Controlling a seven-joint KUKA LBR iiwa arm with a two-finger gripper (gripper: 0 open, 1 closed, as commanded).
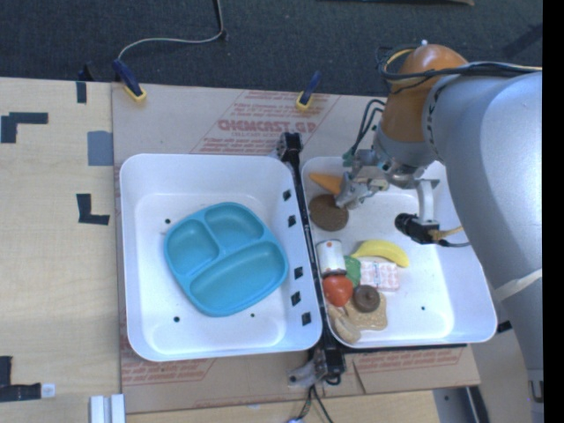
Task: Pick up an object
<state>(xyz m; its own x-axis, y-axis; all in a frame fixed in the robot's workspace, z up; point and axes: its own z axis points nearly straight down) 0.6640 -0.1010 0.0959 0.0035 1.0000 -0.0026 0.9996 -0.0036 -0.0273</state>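
Nothing looks picked up yet: as far as I can judge, every item lies in the right bin [458, 315], and the lift is all to come. The arm [493, 148] reaches in from the right with its gripper [350, 194] down low at the far end of that bin, just over a brown disc [328, 212] and beside an orange carrot-like piece [324, 181]. Whether the claw touches either, I can't say from here, and I can't tell how it is set or whether it has hold of anything. Nearer the front sit a banana [381, 252], a small can [330, 256], a tomato [337, 289], a wrapped packet [381, 276] and a donut [366, 299], all crowded together. The left bin [141, 324] holds a blue tray [226, 256], untouched.
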